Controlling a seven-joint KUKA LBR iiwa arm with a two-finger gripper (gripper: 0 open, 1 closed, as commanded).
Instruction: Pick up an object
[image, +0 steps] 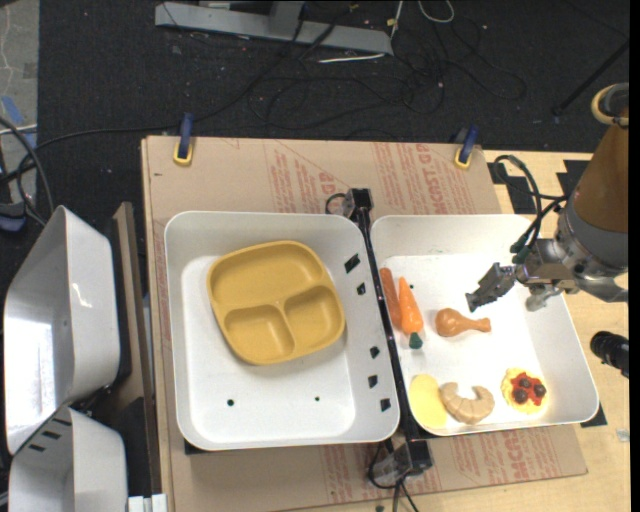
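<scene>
My gripper (488, 289) hangs over the middle of the right bin (560, 330), its dark tip pointing down-left. A toy chicken drumstick (460, 322) lies just below and left of it, apart from it. An orange carrot (408, 306) with a small green end (415, 341) lies near the bin's left wall, beside a thinner orange stick (386, 284). Along the front lie a pale yellow slice (425, 399), a tan croissant (469, 402) and a berry tart (525, 389). I see nothing held in the gripper.
The left bin (200, 400) holds a yellow divided plate (275, 300). A ridge with black clips (372, 330) separates the bins. The grey arm with its orange band (605, 190) comes in from the right. White containers (55, 310) stand off the bench's left side.
</scene>
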